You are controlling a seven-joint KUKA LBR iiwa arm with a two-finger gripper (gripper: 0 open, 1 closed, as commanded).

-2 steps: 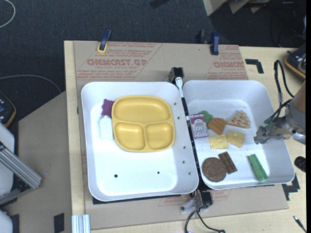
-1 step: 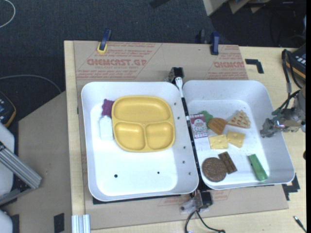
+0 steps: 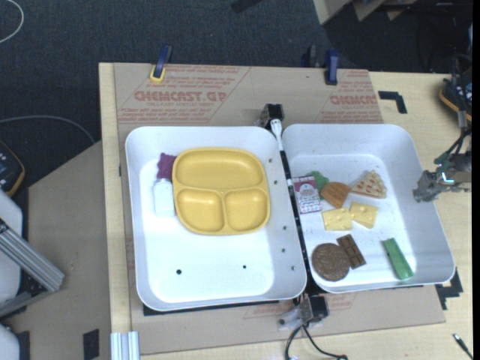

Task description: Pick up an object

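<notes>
Tool (image 3: 433, 186) is hanging just off the right bin's (image 3: 420, 163) outer rim, clear of everything; can't tell its state. Left bin (image 3: 142, 201) is carrying the yellow tray (image 3: 221, 190); pickable food pieces, like the cookie (image 3: 331, 262), are lying loose in the right bin.

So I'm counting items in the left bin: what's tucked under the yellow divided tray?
A purple item and a white one poke out from under the yellow divided tray's left edge. The tray covers the rest of them, and anything else beneath stays hidden.
</notes>
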